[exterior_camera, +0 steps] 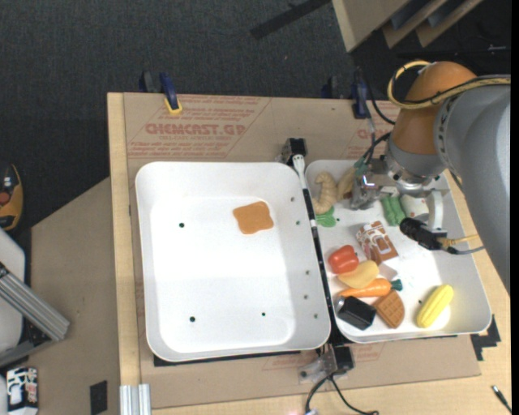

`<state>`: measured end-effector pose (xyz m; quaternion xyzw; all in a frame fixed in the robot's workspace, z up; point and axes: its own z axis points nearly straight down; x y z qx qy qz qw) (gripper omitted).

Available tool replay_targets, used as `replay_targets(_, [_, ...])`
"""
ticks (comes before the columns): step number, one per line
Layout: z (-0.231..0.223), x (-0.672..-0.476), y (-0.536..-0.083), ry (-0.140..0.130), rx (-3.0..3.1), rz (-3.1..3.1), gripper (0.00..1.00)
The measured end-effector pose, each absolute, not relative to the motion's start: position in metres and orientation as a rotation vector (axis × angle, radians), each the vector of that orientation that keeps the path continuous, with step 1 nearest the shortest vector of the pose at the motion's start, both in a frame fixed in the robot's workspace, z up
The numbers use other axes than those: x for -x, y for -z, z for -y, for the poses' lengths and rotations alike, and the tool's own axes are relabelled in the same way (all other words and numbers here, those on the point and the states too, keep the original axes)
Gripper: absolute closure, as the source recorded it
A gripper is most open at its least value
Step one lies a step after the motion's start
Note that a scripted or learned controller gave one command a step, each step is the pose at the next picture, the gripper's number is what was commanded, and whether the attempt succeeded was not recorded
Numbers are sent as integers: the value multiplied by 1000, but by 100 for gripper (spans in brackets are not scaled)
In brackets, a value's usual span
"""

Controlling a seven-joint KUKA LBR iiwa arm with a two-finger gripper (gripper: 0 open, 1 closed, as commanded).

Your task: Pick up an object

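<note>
Crowded near corner: the black block (355, 312), waffle (390, 309) and corn cob (434, 305) lie close together at the near end of the right bin (464, 271). If I went for one there, I judge I could nudge a neighbour or clip two at once.
Carrot and pepper: the carrot (369, 288) lies right against a pale yellow piece (361, 274), with the red pepper (343, 259) just above them. These are rounded toys that would likely roll or squirt out of a pinch.
Brown-and-white packet (378, 241): it sits alone mid-bin and looks like the cleanest target, but it is close under my wrist.
My gripper (366, 185): it is low at the far end of the right bin. I cannot tell whether it is apart or together, and I see nothing held in it.
Task's thing: nothing is picked yet. The nearest candidates are the beige knobbly piece (327, 190) just beside me, near the dividing wall, and a green piece (392, 209) on my other side.
Risk here: the beige piece is irregular and close to the bin wall, so I could strike the rim or close on air.
Left bin (211, 275): it holds one flat orange slice (253, 217), well apart from me. I judge it too thin to grip easily.
Surface: both white bins rest on a brown printed board (203, 121), which is clamped at its far edge (171, 97).
Room: an aluminium rail (32, 308) lies at the near left. There is dark carpet (122, 40) beyond the bench and pale wooden furniture (389, 20) at the far right.
</note>
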<state>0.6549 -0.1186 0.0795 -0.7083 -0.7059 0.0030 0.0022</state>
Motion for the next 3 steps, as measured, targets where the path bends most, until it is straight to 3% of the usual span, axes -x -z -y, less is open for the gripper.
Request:
replay_targets(1, [30,-670,-193,18,2217,2238,100])
replay_targets(2, [115,-665,-226,3,2232,2221,100])
replay_targets(3, [126,-666,-191,-4,2221,2218,100])
